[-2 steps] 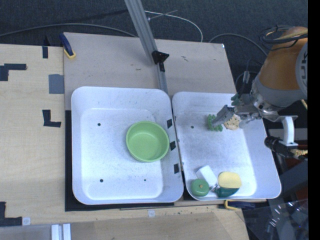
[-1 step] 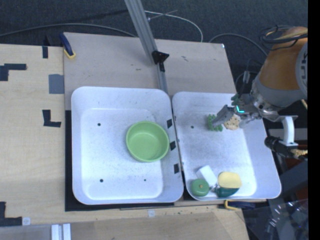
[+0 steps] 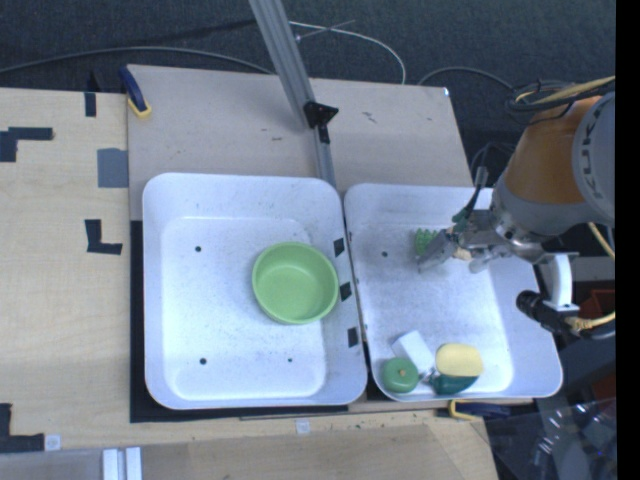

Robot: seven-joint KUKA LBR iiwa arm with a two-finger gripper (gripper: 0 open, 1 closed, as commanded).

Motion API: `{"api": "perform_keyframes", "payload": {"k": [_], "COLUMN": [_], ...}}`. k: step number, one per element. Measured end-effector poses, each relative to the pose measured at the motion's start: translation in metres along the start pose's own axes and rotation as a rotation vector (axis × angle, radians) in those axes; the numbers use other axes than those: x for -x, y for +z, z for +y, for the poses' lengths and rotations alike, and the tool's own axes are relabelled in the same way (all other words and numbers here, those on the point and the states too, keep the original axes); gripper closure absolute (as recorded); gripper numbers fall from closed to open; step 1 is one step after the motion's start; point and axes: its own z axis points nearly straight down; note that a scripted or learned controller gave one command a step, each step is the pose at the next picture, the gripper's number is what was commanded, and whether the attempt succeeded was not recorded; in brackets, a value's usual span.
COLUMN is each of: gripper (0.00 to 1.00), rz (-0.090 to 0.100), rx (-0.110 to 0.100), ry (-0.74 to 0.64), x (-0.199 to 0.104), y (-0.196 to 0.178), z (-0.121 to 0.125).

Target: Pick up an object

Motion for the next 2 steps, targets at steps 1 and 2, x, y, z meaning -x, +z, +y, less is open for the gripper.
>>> {"api": "perform_keyframes", "payload": {"k": [1,2], "gripper": [0.0,0.0], "rz": [0.001,-0.002], "rx": [-0.001,0.006], "ry": [-0.001,-0.001], "x": [-0.01,-0.01], "y": [0.05,0.085], "z": [-0.003,-0.003]}}
